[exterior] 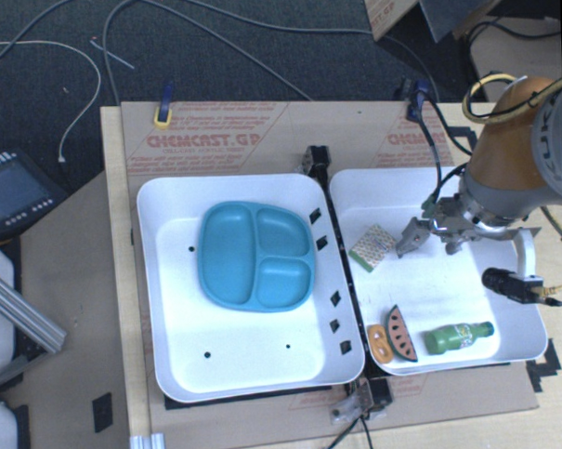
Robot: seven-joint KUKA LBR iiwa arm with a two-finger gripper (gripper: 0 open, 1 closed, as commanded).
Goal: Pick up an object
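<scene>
The gripper (pixel 433 239) hovered over the right bin (pixel 509 347), its two fingers spread wide with nothing between them. A speckled green sponge (pixel 372 247) lay just left of it, while a watermelon slice (pixel 400 334) and a green bottle (pixel 458 336) rested near the bin's front edge. A blue divided plate (pixel 256 256) sat in the left bin (pixel 173 298).

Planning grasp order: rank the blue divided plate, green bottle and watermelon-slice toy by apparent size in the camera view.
1. Blue divided plastic plate, clearly largest.
2. Green plastic bottle.
3. Watermelon-slice toy, close to the bottle, so that order is unsure.
</scene>
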